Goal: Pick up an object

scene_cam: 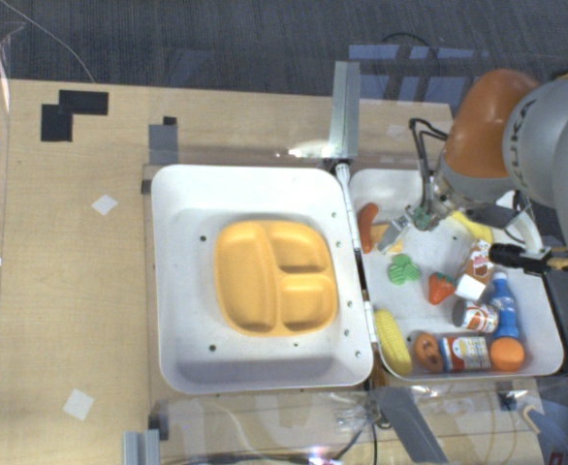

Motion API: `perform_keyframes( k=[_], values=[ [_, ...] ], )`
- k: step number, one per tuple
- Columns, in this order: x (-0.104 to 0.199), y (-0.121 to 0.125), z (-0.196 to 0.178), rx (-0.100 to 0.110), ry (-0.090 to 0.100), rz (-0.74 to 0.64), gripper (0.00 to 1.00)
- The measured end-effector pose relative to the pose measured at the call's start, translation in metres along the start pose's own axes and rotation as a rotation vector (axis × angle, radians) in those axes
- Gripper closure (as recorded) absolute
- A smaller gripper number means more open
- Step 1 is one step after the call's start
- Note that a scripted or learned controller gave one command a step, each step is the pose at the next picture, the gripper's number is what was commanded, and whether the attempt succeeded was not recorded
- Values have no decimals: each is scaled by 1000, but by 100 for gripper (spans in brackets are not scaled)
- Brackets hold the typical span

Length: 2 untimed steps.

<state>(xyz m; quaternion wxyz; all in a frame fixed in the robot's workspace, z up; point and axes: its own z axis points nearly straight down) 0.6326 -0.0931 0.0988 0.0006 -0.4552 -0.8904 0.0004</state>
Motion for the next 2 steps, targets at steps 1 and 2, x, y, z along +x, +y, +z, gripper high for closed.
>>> perform_keyframes(
  k=[1,2],
  values=[
    [-16,23,8,-1,-2,327,0],
    [12,53,-95,-19,-9,276,0]
  ],
)
